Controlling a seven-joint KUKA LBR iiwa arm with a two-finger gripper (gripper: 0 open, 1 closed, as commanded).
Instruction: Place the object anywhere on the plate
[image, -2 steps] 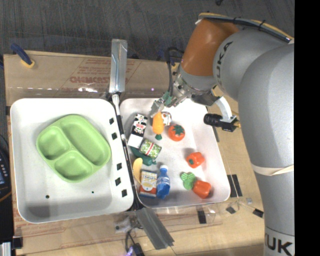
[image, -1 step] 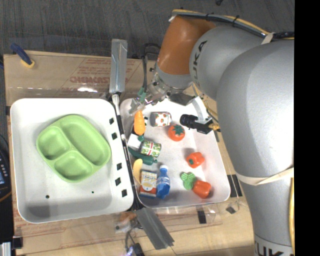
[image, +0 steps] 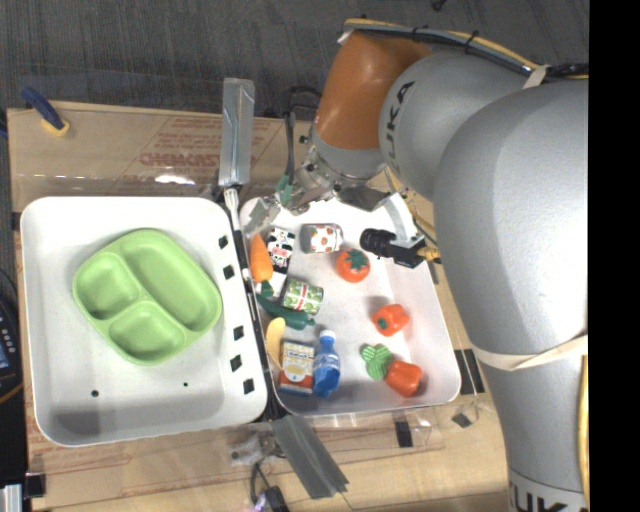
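- Starting at the near end of the right bin (image: 345, 325): blue bottle (image: 327, 365) and printed carton (image: 296, 365) side by side, touching, close to the wall shared with the left bin (image: 40, 300).
- Same end, toward the arm side: orange-red vegetable with a green top (image: 400, 376).
- Just behind the carton: yellow piece (image: 274, 340) against the shared wall.
- Mid-bin: orange pepper (image: 391, 319) on bare floor, well apart from the green-labelled can (image: 301, 297).
- Farther back: tomato (image: 352, 265) near the centre; carrot (image: 260, 258) along the shared wall; black-and-white patterned piece (image: 281, 245) just beside a white can with red spots (image: 322, 238).
- Left bin: green plate (image: 147, 293) with three compartments, flat on the floor, roughly level with the mid-bin items.
- Task object: identity among these pieces impossible to tell; every piece listed above located in the right bin, separated from the plate by the shared wall.
- Far end of the right bin: gripper (image: 283, 200) over the far corner beside the shared wall, just beyond the patterned piece; claw state, open or closed: cannot tell.
- Above it: orange band (image: 365, 90) and grey arm (image: 470, 150), entering from the right.
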